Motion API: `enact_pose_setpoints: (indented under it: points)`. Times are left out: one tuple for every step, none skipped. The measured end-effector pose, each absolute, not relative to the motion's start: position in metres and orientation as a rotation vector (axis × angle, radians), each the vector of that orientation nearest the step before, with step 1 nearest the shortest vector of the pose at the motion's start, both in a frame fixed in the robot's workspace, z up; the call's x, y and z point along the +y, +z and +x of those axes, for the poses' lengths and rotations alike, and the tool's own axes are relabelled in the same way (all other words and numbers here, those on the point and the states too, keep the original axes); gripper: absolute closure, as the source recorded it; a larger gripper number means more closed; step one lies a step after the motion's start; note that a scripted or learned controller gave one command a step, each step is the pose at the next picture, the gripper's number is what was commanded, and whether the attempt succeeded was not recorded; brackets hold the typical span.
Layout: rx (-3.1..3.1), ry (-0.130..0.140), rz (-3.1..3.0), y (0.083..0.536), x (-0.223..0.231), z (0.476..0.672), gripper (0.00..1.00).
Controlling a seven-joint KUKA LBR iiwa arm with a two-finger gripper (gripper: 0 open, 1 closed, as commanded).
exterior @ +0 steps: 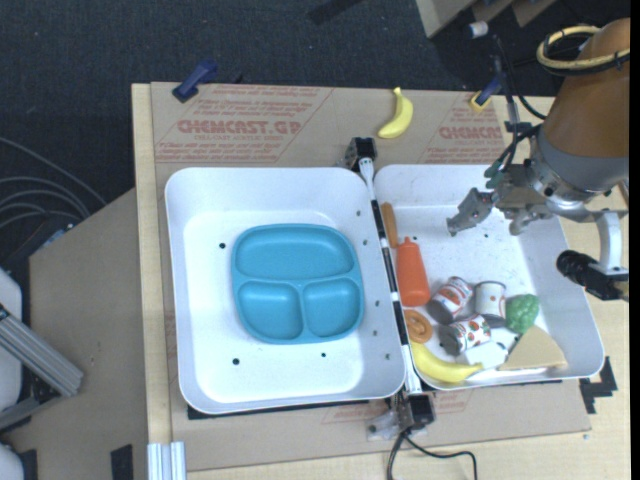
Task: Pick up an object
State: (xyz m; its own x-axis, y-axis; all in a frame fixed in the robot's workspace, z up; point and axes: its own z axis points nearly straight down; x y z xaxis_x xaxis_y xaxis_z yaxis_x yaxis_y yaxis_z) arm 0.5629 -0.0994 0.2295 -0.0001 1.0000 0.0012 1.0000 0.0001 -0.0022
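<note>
Camera view: nothing picked yet, as far as I can see. My jaws (pixel 492 211) hang spread wide with nothing between them, over the bare upper part of the right bin (pixel 575 313). The whole grasp is left to do: choose, descend, close, lift.

Candidates sit clustered at the right bin's lower end: an orange carrot (pixel 411 273) along the left wall, a small can (pixel 452 297) and a second can (pixel 489 296) just beside it, a green broccoli piece (pixel 521 312), a tan wedge (pixel 537 349), and a yellow banana (pixel 443 367) at the bottom edge.

The left bin (pixel 195 268) holds a blue divided plate (pixel 297 281). Another banana (pixel 397 115) lies out on the bench (pixel 250 128).

Arm pose: it enters from the right, orange band high, wrist angled down-left, jaws well apart from the pile.
</note>
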Motion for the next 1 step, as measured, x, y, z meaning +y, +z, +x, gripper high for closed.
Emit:
enact_pose_setpoints:
  points:
    - [-2.220,0.002,-2.220,0.1270,-0.1099,0.6126,0.00]
